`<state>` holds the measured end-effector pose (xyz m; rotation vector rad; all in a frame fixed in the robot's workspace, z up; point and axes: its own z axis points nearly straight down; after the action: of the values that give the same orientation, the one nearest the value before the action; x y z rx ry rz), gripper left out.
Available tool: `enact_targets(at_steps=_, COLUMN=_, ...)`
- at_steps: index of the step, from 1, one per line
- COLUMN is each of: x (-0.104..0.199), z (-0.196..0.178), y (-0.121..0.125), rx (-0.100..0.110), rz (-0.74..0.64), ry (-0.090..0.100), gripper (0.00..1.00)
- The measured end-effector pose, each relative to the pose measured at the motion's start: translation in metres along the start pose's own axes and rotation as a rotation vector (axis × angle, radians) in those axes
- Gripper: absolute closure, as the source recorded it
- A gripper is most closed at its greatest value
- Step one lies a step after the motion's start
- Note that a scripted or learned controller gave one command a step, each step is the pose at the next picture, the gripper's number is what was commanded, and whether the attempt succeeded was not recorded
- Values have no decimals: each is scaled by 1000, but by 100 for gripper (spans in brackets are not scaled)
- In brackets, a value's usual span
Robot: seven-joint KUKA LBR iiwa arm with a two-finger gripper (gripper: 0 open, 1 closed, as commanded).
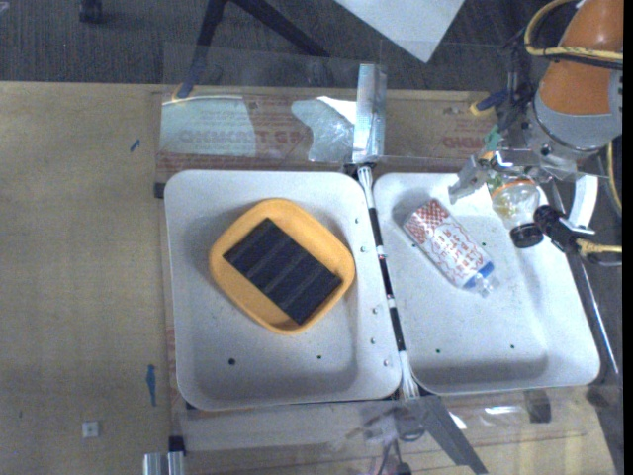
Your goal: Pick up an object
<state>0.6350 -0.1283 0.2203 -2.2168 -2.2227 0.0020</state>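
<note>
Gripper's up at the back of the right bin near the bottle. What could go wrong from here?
1. The bottle lies on its side, slanted; it may roll from a closing gripper.
2. The gripper hangs near the right bin's back wall, so a straight descent may strike the rim rather than the bottle.

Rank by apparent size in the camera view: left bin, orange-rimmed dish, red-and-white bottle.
1. Left bin, largest by far.
2. Orange-rimmed dish, lying inside that bin.
3. Red-and-white bottle in the right bin, smallest. All three lie at bench level, so nearness hardly skews this.
</note>
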Motion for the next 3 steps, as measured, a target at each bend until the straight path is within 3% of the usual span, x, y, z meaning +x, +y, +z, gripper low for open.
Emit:
enact_targets(at_steps=1, x=1, z=100, y=-6, rx=-5, rz=-165, ry=-2, gripper=0)
enact_targets(at_steps=2, x=26, z=125, y=-11, rx=-20, rz=-257, ry=-9, gripper=0)
enact_targets(at_steps=3, x=24, z=115, y=-10, rx=-23, rz=-254, ry=-10, gripper=100)
